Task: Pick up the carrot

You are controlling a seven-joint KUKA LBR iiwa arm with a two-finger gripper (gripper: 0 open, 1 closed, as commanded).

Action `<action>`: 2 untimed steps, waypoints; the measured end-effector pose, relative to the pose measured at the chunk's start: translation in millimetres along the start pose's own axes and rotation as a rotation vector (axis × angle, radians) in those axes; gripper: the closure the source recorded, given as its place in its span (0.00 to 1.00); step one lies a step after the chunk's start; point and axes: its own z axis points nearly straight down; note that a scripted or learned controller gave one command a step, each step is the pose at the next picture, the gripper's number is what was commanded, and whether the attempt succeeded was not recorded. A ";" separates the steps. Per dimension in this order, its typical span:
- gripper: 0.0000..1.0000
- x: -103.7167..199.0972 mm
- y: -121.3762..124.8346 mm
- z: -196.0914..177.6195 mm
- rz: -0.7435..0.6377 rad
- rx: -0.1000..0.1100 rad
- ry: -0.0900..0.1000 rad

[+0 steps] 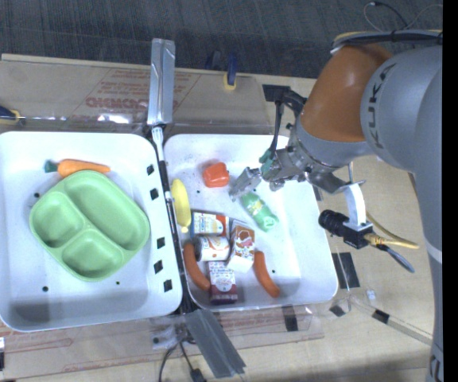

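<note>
The grey arm's pincer [254, 179], whose open-or-closed state I cannot tell, hovers in the right white bin [312, 281], while the slim orange carrot [83, 166] lies in the left white bin [10, 213], touching the green divided plastic plate [90, 223].

We look down from one fixed camera above the bench, at a slant, far enough to take in both shallow white plastic bins [6, 213], with the grey arm [396, 94] entering at right.
</note>
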 end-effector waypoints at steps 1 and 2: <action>1.00 0.1 0.8 -9.5 -0.004 0.001 0.000; 0.00 0.2 0.8 -9.5 -0.005 0.001 -0.001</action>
